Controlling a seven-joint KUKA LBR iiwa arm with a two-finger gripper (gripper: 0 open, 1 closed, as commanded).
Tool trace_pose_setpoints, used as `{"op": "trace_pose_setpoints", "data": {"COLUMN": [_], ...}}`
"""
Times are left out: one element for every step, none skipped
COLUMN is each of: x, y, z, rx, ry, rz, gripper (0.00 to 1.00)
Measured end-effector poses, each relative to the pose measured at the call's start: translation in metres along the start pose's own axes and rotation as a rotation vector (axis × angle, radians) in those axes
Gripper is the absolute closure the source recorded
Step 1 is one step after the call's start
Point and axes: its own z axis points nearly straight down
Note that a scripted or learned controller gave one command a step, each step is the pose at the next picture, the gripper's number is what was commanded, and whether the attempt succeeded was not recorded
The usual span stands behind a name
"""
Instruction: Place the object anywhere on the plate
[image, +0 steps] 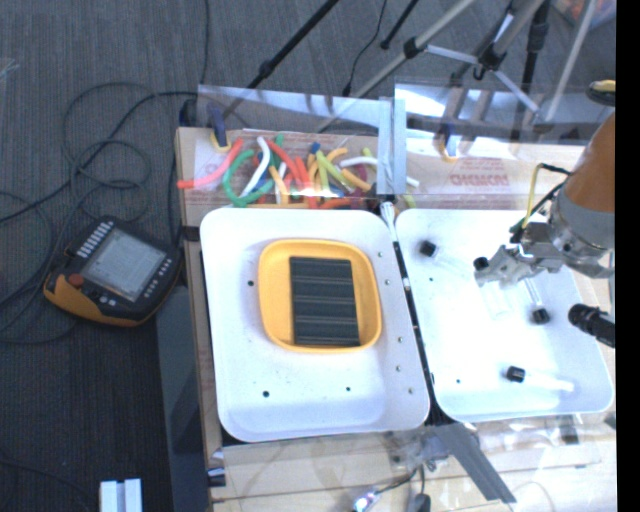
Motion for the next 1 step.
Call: {"op": "trace_pose_setpoints", "data": {"x": [0.0], "y": [0.0001], "z": [-0.0002], "rx": [0.0], "ry": [0.0], "rz": [0.0], "gripper": [0.0]}}
